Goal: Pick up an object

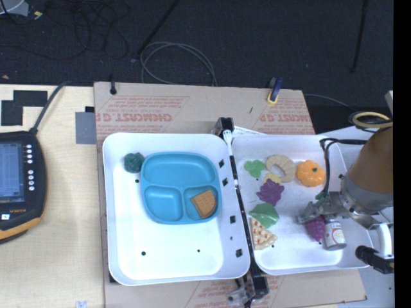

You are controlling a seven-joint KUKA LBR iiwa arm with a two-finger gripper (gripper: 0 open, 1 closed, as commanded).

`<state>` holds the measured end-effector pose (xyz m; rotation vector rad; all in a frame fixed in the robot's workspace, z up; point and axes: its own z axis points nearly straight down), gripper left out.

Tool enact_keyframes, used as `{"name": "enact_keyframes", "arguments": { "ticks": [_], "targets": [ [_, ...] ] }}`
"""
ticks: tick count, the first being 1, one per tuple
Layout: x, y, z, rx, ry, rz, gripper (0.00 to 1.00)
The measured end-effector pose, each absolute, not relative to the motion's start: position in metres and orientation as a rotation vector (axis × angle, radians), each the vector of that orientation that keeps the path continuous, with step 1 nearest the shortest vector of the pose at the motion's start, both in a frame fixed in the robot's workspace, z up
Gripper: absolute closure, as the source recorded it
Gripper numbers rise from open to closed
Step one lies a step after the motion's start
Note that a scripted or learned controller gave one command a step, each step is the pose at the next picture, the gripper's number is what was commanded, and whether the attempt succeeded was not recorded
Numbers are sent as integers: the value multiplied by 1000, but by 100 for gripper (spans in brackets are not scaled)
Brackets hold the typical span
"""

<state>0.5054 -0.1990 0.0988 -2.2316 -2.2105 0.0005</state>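
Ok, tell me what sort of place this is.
Most likely a robotics lab test bench: a robot arm reaches over two white bins of toy food, a control pendant lies beside them, and cables trail across the dark floor.

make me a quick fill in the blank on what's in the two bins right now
1. The blue divided tray sits in the ____ bin.
2. The waffle piece lies inside the ____.
3. The orange fruit lies in the ____ bin.
4. The dark green ball lies beside the tray, not ____ it.

Missing words: left; tray; right; in
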Motion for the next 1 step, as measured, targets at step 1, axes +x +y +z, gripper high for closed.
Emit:
{"name": "enact_keyframes", "arguments": {
  "ticks": [1],
  "targets": [
    [587,-95,87,-2210,-2233,-6,100]
  ]
}}
